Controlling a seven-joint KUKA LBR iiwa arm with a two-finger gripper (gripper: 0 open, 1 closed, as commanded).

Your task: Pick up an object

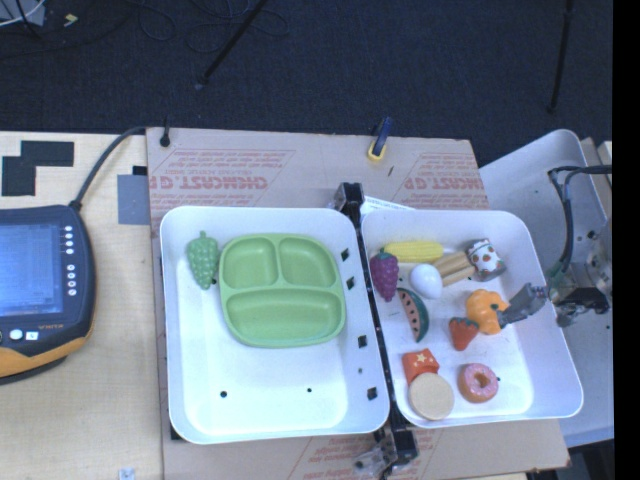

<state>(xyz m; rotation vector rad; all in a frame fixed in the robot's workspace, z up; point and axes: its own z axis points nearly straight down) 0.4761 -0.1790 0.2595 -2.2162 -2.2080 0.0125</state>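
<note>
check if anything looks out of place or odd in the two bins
Nothing looks spilled or damaged. One oddity: the green toy grape bunch lies in the left white bin beside the green divided plate, apart from the other toy foods crowded in the right white bin.

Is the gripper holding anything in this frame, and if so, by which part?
It cannot be told. The gripper sits at the right side of the orange toy fruit in the right bin, but no object is clearly seen between its fingers.
</note>
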